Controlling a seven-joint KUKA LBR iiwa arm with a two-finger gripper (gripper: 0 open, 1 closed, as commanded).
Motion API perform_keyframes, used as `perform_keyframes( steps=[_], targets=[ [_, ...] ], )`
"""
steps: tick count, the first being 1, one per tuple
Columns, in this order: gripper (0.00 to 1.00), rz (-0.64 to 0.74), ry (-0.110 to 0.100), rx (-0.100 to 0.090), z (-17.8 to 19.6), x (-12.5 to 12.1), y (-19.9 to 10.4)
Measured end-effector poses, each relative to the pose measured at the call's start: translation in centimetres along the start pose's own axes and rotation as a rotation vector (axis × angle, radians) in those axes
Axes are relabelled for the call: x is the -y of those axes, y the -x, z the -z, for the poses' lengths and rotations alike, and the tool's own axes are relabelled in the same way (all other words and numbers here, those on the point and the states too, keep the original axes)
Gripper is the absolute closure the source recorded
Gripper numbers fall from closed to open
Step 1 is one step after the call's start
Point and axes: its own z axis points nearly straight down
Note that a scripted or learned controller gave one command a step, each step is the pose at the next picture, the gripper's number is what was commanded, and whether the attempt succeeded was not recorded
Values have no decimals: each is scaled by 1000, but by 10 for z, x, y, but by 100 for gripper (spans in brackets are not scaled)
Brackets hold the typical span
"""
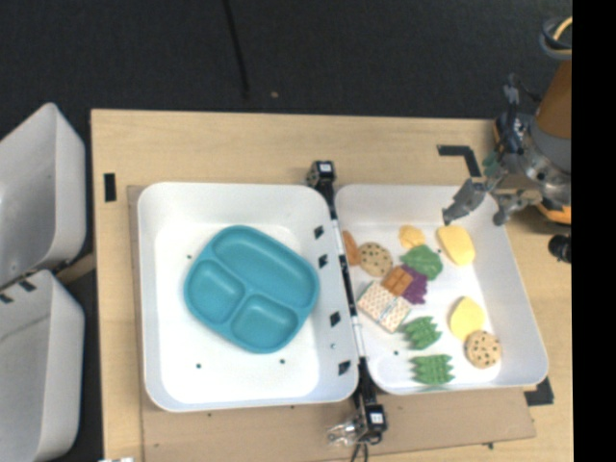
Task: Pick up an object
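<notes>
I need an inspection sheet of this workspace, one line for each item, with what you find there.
Surface: wooden bench bearing two white bins, left bin and right bin, side by side.
Job's things: toy foods in the right bin: two cookies, yellow pieces, green pieces, a purple piece, a waffle-like block.
Clutter: blue divided plate in the left bin.
Grippers: gripper over the right bin's far right corner, holding nothing.
Cables: thin dark line on the floor.
Surroundings: dark floor, white panels at left.
</notes>
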Motion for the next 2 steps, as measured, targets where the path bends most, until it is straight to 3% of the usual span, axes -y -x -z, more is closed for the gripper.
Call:
perform_keyframes(
  steps=[1,2],
  targets=[
    [0,3,11,1,7,-2,-1],
    [0,7,8,2,-46,-11,-6]
  ],
)
